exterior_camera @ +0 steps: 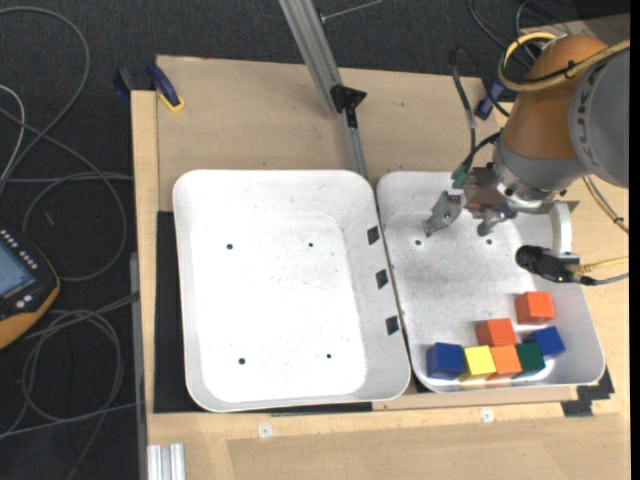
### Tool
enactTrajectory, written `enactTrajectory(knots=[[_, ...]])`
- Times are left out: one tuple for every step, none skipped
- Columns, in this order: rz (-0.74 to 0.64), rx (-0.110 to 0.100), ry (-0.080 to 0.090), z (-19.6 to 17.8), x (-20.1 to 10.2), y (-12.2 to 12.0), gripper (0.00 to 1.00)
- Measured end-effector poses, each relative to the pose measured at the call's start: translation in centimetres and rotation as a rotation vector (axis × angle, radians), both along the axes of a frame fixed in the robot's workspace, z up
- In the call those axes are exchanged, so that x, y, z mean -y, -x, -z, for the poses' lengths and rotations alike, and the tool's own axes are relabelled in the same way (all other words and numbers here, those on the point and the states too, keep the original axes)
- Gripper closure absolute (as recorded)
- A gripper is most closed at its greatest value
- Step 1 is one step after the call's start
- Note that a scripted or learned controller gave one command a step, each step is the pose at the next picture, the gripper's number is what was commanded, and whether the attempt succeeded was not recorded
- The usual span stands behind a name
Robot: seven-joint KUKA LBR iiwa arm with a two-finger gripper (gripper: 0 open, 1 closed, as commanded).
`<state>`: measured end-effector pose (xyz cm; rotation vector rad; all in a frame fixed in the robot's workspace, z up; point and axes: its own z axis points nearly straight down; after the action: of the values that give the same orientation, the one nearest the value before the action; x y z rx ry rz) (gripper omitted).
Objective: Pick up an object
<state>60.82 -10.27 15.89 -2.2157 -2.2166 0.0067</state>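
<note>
- Clearly, your two-finger gripper (pixel 462 218) hung with fingers apart and nothing between them, over the right-hand shallow white bin's (pixel 420 278) twelve o'clock end.
- Small coloured blocks (pixel 495 348) clustered at that bin's five o'clock corner, untouched.
- Approach, I judged; next you needed travel toward five o'clock, then descent.

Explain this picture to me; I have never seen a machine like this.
One camera looks down at a slant on a wooden bench. The grey and orange shape at the right is a robot arm. Its gripper, open and holding nothing, hangs over the far end of the right bin. Small coloured blocks sit bunched in that bin's near corner, apart from the gripper. The left bin lies beside it.
</note>
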Motion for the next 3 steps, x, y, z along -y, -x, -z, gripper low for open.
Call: enactTrajectory(knots=[[0.000, 0.000, 0.000, 5.3, -0.1, 0.1, 0.00], [0.001, 0.010, 0.001, 3.8, -0.1, -0.1, 1.00], [-0.001, 0.016, 0.003, -1.8, 0.0, -1.3, 1.00]])
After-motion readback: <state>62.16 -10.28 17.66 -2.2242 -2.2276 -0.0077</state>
